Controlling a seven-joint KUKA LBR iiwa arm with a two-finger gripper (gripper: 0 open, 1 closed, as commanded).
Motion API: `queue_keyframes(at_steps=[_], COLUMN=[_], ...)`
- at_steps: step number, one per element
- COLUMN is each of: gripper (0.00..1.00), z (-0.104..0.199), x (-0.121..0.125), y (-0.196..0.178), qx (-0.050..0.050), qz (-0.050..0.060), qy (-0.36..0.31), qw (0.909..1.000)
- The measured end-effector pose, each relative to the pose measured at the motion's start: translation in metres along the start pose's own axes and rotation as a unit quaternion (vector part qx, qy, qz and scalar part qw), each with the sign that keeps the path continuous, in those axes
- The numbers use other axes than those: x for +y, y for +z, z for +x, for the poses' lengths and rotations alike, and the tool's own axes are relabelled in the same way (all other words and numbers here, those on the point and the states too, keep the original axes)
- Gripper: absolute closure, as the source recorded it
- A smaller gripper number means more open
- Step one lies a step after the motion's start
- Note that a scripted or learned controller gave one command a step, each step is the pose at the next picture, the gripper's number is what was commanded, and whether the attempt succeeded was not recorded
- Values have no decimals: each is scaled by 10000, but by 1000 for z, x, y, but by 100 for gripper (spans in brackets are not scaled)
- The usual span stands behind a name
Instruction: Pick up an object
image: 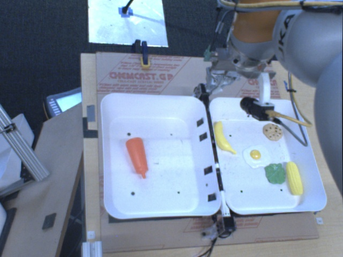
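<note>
Camera view: my gripper (217, 82), finger state unreadable, hangs over the bins' far edge; banana (223, 138) lies nearer camera, long axis running toward it.

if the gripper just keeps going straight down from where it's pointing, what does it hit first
Most likely the back rim where the two bins meet, since the gripper hangs just above it; depth is unclear. The banana lies nearer the camera.
</note>
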State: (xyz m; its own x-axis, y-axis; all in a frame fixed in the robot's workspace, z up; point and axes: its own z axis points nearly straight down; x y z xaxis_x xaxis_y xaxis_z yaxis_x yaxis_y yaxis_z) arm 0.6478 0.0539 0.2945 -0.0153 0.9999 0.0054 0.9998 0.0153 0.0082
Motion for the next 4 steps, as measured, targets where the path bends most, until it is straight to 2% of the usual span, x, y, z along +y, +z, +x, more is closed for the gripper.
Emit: queue_keyframes(at_steps=[1, 2, 3, 4], gripper=[100, 0, 0, 0], z=[34, 32, 43, 78], x=[-65, -62, 9, 22], y=[29, 28, 81, 52], qx=[-18, -26, -33, -16], qz=[67, 37, 40, 16], qy=[35, 58, 46, 40], qw=[10000, 10000, 10000, 10000])
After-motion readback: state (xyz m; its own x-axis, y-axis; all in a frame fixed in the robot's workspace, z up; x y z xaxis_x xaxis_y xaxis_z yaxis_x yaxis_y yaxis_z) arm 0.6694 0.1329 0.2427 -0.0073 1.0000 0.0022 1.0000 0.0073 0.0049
